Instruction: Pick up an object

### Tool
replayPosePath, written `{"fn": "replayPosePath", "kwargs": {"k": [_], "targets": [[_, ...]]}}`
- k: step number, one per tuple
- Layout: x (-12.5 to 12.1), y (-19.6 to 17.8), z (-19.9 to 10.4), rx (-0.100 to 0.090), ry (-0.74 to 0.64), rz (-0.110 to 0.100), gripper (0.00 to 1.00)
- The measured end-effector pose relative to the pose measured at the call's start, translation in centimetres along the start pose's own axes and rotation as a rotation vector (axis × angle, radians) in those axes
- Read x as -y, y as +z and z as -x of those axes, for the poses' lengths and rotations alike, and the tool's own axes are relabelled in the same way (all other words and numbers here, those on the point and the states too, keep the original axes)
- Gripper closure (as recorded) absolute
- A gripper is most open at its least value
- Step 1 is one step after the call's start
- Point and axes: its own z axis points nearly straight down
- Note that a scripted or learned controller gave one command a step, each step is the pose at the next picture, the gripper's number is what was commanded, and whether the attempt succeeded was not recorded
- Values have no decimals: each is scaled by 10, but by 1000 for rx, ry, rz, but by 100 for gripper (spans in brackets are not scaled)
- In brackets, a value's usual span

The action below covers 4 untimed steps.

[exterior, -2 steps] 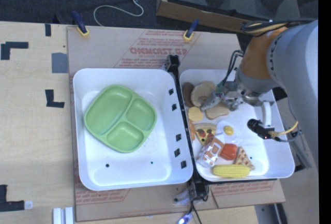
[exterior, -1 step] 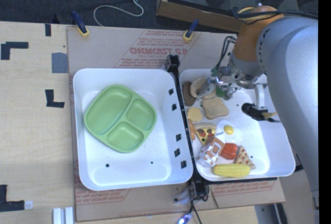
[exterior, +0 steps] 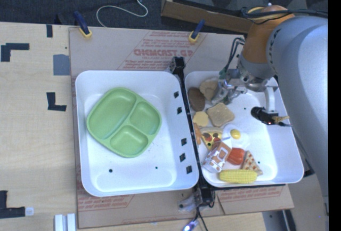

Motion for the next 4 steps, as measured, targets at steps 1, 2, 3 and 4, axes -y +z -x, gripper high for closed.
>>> {"fn": "replayPosePath", "kwargs": {"k": [1,2,3,4], "targets": [[31,-98,-65,-4,-7,53,100],[33,-92,-61,-2,-3,44,0],[40,10,-35,1,0,48,0],[12,5,-40,0,-3,50,0]]}}
